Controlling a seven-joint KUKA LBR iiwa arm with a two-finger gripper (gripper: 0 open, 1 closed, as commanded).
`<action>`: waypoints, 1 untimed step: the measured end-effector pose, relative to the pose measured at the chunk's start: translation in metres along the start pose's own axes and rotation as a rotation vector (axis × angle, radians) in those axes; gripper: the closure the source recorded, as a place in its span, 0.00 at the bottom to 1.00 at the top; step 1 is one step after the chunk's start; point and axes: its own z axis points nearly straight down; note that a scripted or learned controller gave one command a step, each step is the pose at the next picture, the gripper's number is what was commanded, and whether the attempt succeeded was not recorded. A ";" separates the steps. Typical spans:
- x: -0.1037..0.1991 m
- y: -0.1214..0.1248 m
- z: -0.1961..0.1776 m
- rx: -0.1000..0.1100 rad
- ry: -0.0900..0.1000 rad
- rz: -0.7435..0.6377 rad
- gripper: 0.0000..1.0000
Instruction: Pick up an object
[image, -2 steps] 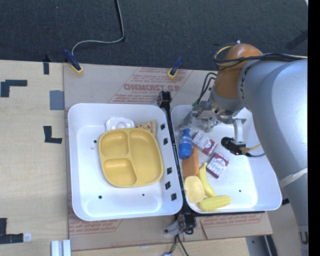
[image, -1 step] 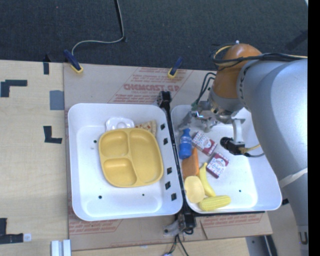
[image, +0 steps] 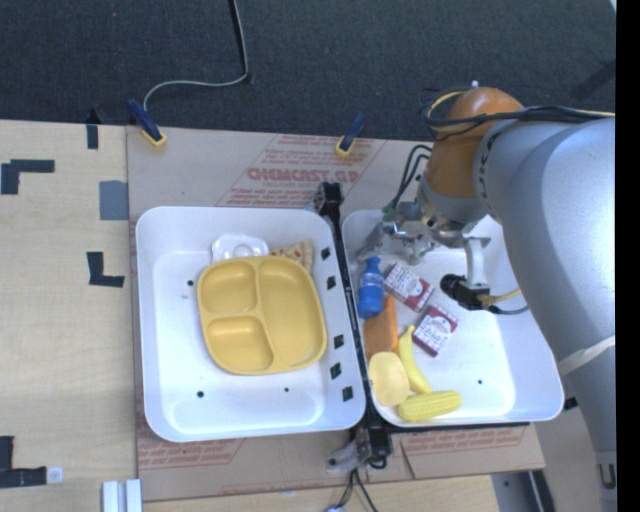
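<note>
Two white bins are sitting side by side on brown cardboard (image: 270, 175) whose red print seems to read "CHEMCAST". Over the right bin's (image: 520, 385) far left corner the gripper (image: 405, 232) is hanging; whether it is open or closed I cannot tell. Just below it are lying a blue bottle (image: 371, 287), two red-and-white packets (image: 408, 286) with unreadable labels, a carrot (image: 379, 333), a banana (image: 413, 368) and corn (image: 430, 405). A yellow divided plate (image: 262, 314) is occupying the left bin (image: 160, 330).
</note>
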 end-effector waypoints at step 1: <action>0.001 0.000 0.000 0.000 0.000 0.000 0.00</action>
